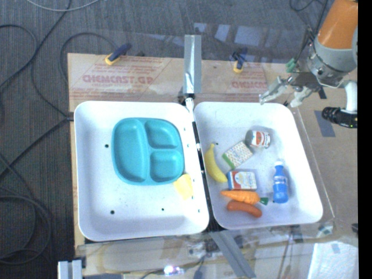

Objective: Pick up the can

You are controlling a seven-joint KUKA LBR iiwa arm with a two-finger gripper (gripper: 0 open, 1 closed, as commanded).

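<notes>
I have the gripper (280,96) hovering over the far right corner of the right bin (302,156), its jaws spread apart with nothing between them, and the can (259,138) lies on its side in the upper part of that bin, well short of where I am. To do this step well I judge I should bring the jaws inward and toward the near side until they straddle the can across its round body, then descend straight — the checked packet (238,154) sits just beside it and a slanted approach could nudge it. The same bin holds a banana (214,165), a small carton (242,180), a blue bottle (280,182) and two carrots (243,202). The left bin (93,214) carries a blue divided tray (148,150) and a yellow piece (183,186) at its corner.
</notes>
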